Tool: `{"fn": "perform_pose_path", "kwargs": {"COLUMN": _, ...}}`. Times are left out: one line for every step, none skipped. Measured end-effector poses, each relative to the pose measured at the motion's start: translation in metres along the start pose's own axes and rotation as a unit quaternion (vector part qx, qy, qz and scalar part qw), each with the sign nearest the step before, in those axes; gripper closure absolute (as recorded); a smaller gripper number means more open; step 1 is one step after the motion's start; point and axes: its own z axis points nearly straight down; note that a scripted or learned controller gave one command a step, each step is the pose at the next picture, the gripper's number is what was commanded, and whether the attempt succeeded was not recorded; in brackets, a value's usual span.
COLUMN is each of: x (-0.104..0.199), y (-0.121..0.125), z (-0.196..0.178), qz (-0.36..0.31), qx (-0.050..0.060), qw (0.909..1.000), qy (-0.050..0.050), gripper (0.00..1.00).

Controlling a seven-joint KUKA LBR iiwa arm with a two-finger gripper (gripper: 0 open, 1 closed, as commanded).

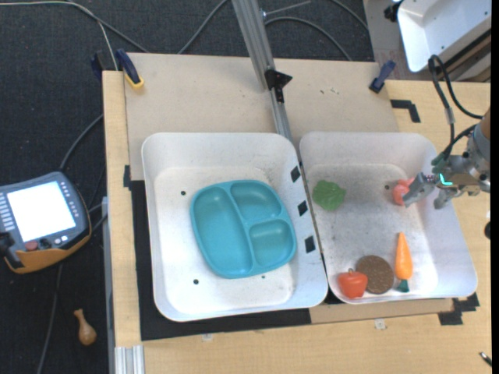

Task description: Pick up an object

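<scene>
Camera view: jaws (425,187), spread unclear, beside small red-orange toy (401,192) near bin wall (437,162); it could skid away.

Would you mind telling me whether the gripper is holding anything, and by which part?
It cannot be told: the gripper sits beside a small red object in the right bin.

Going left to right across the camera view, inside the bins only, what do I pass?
Blue divided tray → green toy → red tomato-like toy → brown disc → gripper at the right bin's far right.
</scene>
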Motion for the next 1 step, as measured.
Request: {"fn": "perform_pose_path", "kwargs": {"x": 0.0, "y": 0.0002, "z": -0.0003, "qz": 0.0, "qx": 0.0, "qw": 1.0, "qy": 0.0, "gripper": 0.0}}
